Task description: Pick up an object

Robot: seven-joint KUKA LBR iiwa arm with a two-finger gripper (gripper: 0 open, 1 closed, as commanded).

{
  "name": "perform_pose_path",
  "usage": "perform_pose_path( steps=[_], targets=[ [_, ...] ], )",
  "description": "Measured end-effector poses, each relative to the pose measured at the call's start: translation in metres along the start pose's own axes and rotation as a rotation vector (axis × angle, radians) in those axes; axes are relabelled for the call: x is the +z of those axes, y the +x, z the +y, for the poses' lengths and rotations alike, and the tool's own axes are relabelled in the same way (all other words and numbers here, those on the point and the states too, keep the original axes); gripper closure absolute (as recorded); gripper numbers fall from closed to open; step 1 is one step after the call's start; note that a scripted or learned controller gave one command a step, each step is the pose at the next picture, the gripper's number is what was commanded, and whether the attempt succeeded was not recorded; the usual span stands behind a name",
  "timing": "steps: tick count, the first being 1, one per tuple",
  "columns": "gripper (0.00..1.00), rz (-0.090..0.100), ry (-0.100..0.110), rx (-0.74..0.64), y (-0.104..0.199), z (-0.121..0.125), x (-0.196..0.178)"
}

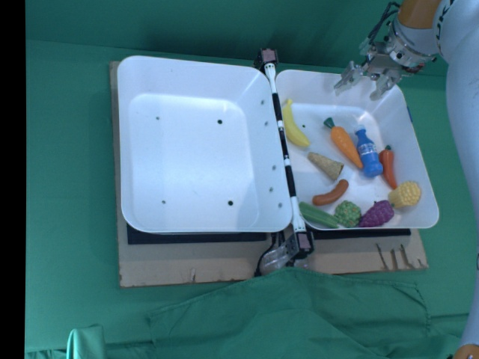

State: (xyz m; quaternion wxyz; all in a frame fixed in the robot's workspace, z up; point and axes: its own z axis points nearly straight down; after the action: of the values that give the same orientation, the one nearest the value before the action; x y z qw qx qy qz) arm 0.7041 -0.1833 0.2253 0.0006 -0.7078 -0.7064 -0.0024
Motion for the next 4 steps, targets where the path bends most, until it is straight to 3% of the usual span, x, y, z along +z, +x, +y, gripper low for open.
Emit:
perform_pose_path(
  steps=[1,2,3,4],
  targets=[
    [1.0,-0.003,-0.009,0.002,-0.001,0.002,-0.015],
    [0.0,-0.004,-0.007,0.002,-0.001,0.001,-0.014],
    [0.0,-0.002,0.008,-0.002,-0.004,-0.003,0.039],
    [1.0,0.013,0.016,-0.007,0.005,-0.003,0.029]
  ],
)
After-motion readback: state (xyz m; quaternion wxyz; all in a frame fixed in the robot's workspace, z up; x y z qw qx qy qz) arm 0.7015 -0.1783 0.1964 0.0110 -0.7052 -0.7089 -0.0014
